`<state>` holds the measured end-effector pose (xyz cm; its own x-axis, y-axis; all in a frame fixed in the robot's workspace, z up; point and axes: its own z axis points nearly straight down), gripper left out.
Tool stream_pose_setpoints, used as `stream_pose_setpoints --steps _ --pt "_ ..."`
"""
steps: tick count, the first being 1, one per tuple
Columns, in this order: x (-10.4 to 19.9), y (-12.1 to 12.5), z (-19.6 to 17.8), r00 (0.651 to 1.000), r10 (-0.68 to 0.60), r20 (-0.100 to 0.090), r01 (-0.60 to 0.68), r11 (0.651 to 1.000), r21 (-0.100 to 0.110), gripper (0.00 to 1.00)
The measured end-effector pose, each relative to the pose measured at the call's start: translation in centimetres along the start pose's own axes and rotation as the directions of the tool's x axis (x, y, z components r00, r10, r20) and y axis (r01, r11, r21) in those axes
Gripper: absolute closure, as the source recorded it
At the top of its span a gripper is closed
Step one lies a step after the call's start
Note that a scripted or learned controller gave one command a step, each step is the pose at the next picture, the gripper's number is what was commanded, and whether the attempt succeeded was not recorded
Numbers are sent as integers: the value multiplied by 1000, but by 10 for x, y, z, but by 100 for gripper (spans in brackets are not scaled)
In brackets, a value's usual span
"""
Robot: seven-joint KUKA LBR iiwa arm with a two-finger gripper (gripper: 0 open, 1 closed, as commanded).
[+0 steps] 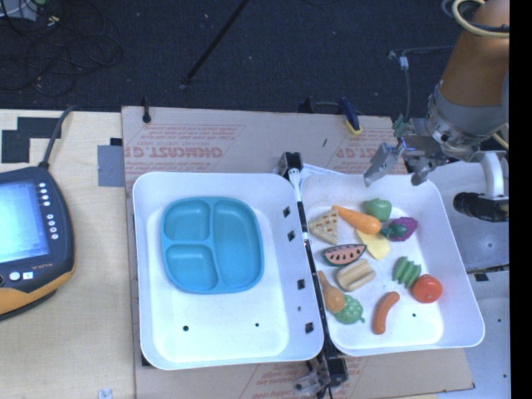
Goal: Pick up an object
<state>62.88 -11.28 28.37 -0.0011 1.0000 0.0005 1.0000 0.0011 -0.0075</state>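
Observation:
The right bin (453, 248) holds several toy foods: a carrot (359, 219), a green pepper (377, 209), a purple eggplant (401, 228), a watermelon slice (344, 254), a hot dog bun (355, 274), a red tomato (426, 288), a sausage (382, 312) and a waffle wedge (324, 225). My gripper (399, 166) hangs over the bin's far rim, above and behind the pepper. Its two fingers are spread apart and nothing sits between them.
The left bin (150, 306) carries a blue divided plate (211, 244). A teach pendant (32, 238) lies at the left of the bench. Clips run along the seam (299, 248) between the bins. A blue clamp (351, 115) sits at the cardboard's far edge.

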Motion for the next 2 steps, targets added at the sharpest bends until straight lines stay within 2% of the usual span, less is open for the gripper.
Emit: stream_pose_setpoints --steps 1,2 --pt "-39 14 127 1000 3 -2 -3 1000 10 0" --pt "-46 17 201 1000 1 -2 -1 1000 -1 0"
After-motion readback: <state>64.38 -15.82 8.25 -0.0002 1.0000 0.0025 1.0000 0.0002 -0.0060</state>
